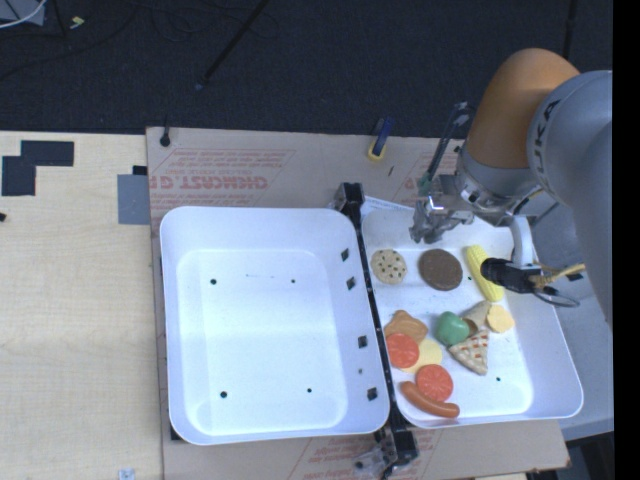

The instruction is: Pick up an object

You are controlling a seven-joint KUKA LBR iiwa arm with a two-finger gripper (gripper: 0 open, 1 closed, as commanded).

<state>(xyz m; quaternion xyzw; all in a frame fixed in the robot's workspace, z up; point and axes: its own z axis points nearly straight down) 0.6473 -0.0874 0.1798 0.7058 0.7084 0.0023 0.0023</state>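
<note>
Grey and orange, the arm is reaching in from the right, its claw (pixel 432 230) hanging over the back of the right bin (pixel 560 378); whether it is apart or together, I cannot tell. Toy food is lying just below it: a brown disc (pixel 439 269), a speckled cookie (pixel 388 266), yellow corn (pixel 481 270). The left bin (pixel 190 268) is sitting alongside on the worktop (pixel 70 298).

Bench (pixel 70 318) w/ cardboard sheet (pixel 250 168) on it, 2 white bins (pixel 180 318) side by side atop.
</note>
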